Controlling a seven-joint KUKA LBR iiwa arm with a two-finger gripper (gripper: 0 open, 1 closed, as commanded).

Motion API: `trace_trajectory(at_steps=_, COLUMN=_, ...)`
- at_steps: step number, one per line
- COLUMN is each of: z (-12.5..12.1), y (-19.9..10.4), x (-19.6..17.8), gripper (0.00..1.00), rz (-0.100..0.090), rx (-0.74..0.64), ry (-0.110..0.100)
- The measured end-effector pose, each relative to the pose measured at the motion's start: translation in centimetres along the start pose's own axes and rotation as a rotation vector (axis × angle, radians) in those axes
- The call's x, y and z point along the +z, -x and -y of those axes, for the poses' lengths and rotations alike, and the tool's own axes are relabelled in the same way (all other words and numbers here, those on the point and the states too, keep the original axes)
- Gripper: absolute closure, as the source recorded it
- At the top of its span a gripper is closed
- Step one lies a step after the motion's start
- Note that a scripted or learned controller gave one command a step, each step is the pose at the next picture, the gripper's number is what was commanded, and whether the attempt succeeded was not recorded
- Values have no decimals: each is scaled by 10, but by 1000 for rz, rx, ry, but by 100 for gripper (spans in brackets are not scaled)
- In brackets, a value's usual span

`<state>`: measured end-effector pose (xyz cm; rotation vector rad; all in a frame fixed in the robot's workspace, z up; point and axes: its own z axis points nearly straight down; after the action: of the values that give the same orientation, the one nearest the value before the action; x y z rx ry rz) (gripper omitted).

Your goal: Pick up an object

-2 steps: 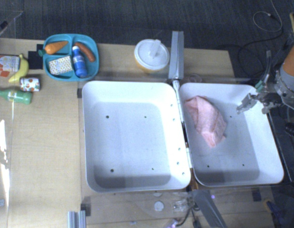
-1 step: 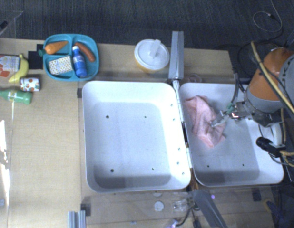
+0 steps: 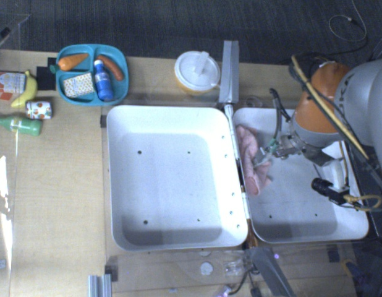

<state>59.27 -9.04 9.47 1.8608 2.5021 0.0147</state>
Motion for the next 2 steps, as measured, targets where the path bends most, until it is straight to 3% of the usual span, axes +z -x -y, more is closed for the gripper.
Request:
trace_trajectory(at_steps=1, z=-3, y=64, x=2, gripper=0, rz=-4, rx=125, ry=-3)
trace_trajectory(at_steps=2, z=20, y=115, x=1, gripper=0, rz=-2, rx=-15, ry=-4)
